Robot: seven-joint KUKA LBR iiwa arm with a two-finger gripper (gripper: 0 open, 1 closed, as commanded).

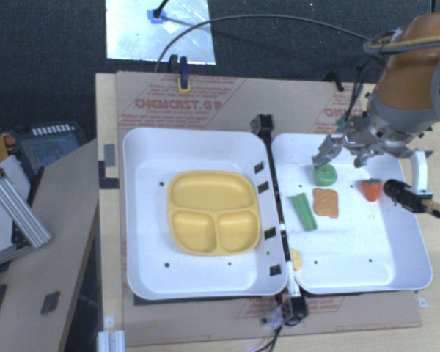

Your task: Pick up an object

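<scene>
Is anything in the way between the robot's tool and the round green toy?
Nothing visible is. The tool hangs just above and behind the round green toy in the right bin. The green stick, orange slab and strawberry-like piece lie off to the sides.

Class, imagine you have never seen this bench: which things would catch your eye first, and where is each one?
The yellow divided tray stands out, sitting in the middle of the left bin. In the right bin, small bright items cluster near the top: a green round piece, a green stick, an orange slab and a carrot-like piece. The gripper hangs above the green round piece.
</scene>
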